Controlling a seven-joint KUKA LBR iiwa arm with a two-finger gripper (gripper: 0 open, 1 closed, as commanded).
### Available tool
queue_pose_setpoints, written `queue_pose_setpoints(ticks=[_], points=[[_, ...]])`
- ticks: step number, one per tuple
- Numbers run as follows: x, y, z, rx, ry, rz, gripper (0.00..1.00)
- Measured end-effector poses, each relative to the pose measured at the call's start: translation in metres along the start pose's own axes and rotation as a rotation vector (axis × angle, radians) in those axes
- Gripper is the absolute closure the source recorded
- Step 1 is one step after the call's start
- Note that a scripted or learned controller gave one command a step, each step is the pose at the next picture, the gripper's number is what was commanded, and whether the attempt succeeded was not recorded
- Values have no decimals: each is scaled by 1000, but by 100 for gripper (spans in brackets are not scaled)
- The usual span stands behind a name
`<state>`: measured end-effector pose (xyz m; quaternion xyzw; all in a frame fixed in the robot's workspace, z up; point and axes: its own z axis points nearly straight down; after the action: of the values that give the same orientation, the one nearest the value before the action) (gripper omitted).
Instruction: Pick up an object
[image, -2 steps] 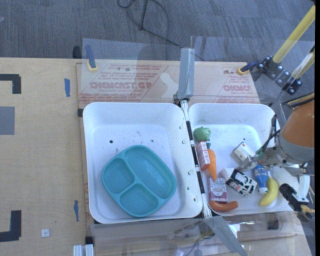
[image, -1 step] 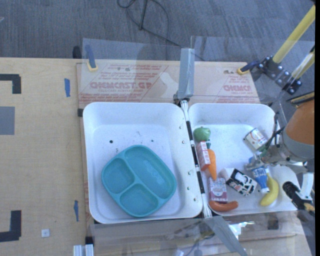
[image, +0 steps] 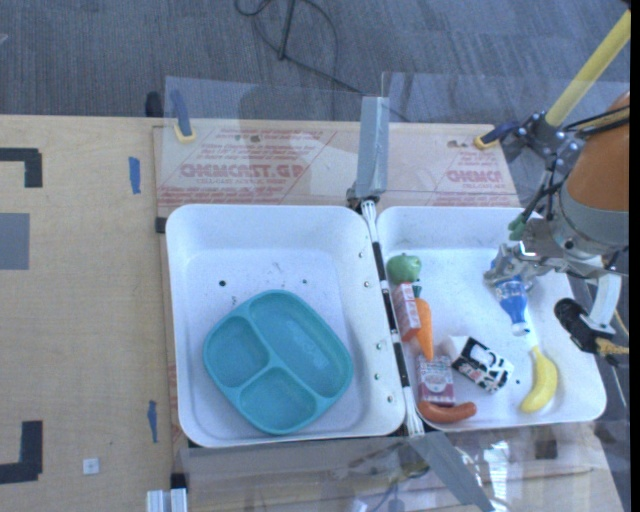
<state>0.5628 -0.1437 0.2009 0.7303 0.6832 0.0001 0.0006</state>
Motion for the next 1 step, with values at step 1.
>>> queue_pose_setpoints(ticks=[1], points=[[0, 0, 0, 0, 0, 0, 0]])
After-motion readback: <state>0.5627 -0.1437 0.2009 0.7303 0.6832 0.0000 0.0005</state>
